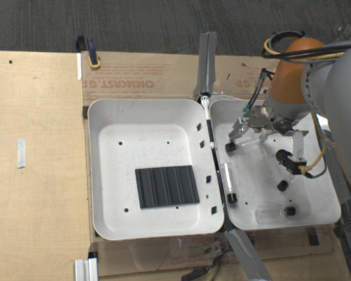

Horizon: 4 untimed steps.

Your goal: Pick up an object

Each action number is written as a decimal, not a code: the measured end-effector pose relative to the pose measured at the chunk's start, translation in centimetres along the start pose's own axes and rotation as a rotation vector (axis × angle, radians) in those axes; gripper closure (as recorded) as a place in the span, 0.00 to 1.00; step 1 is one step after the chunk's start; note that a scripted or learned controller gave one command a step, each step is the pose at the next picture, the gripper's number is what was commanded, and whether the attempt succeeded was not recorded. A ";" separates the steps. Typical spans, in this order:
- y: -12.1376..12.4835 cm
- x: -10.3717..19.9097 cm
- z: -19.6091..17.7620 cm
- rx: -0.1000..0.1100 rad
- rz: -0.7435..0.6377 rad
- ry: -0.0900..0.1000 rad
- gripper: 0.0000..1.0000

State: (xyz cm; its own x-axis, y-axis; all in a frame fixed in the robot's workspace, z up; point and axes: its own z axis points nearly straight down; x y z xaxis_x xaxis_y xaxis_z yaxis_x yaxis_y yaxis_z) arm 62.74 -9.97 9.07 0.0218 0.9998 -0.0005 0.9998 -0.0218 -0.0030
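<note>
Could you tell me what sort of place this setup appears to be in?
Probably a robotics lab or test cell for bin picking. A grey arm with an orange band reaches over two shallow white bins set on a plywood bench, with cardboard beneath and grey carpet behind.

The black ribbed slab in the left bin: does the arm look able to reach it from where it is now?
Probably yes. The black ribbed slab lies flat and alone on the floor of the left bin, open from above. The gripper hangs over the right bin, so it must first cross the divider between them.

Arm (316,69) reaches from right, hand (238,134) lowered.
</note>
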 end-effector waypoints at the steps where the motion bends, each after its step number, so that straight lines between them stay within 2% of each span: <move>1: 2.8 -7.0 0.3 0.015 -0.042 0.001 0.00; 2: 2.3 -9.4 -0.1 -0.002 -0.069 -0.001 0.00; 3: 0.3 -9.5 -0.2 -0.004 -0.096 -0.001 0.00; 4: -3.4 -9.7 -0.1 -0.003 -0.132 0.000 0.00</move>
State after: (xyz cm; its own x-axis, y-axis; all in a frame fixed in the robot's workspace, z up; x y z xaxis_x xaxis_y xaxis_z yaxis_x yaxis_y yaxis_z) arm 59.13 -19.58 9.20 -0.1100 0.9939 -0.0004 0.9939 0.1100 -0.0001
